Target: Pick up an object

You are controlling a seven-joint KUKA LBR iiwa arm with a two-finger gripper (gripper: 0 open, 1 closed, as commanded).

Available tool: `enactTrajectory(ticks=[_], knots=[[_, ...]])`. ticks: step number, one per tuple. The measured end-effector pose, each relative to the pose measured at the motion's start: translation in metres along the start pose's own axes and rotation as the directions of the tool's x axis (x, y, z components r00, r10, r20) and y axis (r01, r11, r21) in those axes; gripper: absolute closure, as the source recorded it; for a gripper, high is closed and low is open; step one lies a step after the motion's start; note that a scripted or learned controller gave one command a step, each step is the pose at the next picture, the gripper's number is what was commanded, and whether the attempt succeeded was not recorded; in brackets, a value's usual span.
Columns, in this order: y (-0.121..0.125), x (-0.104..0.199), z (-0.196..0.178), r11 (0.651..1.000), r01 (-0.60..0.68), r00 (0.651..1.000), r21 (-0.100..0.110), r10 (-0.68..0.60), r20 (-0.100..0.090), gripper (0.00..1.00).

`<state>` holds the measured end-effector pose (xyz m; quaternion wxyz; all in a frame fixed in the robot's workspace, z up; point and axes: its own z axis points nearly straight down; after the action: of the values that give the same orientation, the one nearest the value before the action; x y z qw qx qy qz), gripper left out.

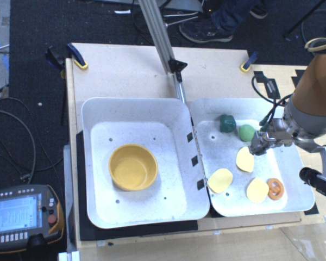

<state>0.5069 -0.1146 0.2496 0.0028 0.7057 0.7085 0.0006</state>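
Observation:
My gripper hangs low in the right bin, between a light green ball and a pale yellow disc, just above the disc's upper edge. A dark teal block sits left of the green ball. Two more pale yellow discs lie nearer the front, one at the bin's left and one beside an orange pretzel-shaped piece. I see nothing held between the fingers.
The left bin holds a yellow bowl. A metal pole slants down to the ridge between the bins. A teach pendant lies at the lower left, off the bench.

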Motion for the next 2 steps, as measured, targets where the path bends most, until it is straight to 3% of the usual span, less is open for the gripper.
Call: enactTrajectory(ticks=[2], knots=[[0.036,0.104,0.011,1.0,0.004,1.0,0.004,-0.004,-0.002,1.0]])
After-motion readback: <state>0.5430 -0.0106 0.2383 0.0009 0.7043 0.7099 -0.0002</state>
